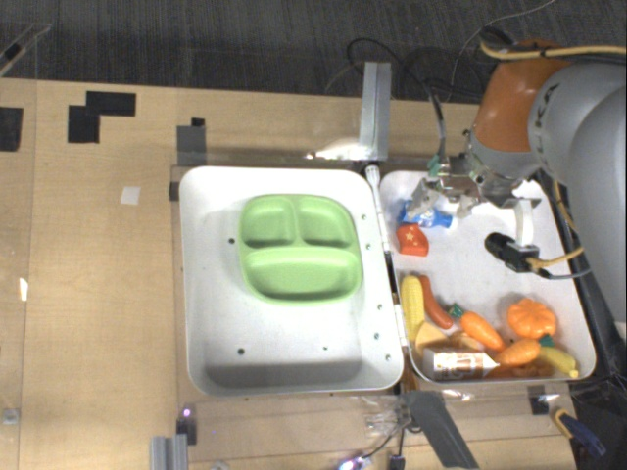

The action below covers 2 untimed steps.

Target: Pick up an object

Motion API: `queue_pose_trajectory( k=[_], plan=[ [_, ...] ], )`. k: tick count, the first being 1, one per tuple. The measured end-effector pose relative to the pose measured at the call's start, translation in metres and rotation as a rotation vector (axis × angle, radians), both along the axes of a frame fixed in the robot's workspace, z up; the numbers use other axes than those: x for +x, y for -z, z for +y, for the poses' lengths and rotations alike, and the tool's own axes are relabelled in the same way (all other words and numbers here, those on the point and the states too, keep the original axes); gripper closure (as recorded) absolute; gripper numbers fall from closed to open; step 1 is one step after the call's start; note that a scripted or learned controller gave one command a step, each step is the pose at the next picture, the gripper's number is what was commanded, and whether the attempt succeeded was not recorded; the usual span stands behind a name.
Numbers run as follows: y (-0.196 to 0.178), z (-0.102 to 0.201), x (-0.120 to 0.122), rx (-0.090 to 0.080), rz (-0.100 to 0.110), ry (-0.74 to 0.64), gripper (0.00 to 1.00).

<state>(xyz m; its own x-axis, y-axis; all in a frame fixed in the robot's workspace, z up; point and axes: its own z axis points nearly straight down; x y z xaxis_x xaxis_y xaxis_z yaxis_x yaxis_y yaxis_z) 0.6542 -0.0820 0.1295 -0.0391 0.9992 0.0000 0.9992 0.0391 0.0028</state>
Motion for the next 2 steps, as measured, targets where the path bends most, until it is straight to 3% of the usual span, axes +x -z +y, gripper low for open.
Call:
queue_pose_trajectory(
  k=[1, 2],
  plan=[
    [0.041, -0.006, -0.007, -0.001, -0.006, -0.045, 0.00],
    [0.040, -0.028, -0.041, -0.003, -0.008, -0.218, 0.00]
  ],
)
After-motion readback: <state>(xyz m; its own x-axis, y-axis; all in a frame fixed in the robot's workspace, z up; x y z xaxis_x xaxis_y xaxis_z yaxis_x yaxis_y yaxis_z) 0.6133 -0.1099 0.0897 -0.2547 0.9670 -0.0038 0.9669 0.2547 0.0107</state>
